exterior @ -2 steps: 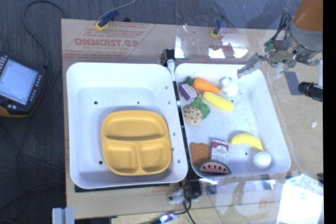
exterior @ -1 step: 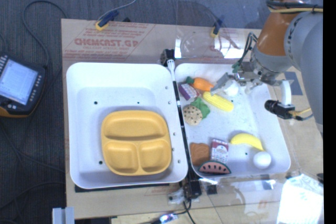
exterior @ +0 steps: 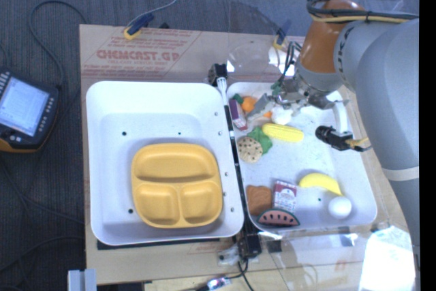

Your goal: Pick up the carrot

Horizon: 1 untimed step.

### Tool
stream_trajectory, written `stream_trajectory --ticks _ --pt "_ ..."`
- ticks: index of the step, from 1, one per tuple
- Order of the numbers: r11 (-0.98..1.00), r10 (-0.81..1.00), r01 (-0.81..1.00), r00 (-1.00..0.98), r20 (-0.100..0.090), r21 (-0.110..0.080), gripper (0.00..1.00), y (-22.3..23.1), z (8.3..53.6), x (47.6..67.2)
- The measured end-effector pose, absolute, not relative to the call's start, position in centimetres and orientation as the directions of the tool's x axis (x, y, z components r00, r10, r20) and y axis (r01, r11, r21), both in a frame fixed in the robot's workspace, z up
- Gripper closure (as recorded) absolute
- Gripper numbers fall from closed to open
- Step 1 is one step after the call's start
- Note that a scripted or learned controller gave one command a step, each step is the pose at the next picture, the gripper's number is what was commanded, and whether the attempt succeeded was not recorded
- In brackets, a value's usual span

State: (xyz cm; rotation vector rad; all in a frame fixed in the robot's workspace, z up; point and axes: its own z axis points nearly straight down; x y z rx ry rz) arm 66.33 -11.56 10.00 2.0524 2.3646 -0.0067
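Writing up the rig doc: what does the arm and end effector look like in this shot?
The arm has bulky, rounded light-grey links, with a glossy orange band above the wrist and a thin dark cable looped over it. The end effector is compact grey metal hardware.

Two white bins (exterior: 102, 146), one yellow tray (exterior: 177, 184), one banana (exterior: 320, 181), one egg (exterior: 338, 206).

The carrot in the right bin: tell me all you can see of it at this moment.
The carrot is a small orange piece, plastic-looking, with what seems a green end toward the bin's left wall. It lies in the far left corner of the right bin, close to a dark red packet at the wall. The gripper hangs just to its right, above the corn cob; contact with the carrot cannot be told. Its shape is too small to make out.
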Motion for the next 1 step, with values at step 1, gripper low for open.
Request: stream_trajectory --ticks 1 --pt "-0.109 0.994 0.993 0.109 -0.011 -0.041 0.0 -10.12 8.72 66.25"
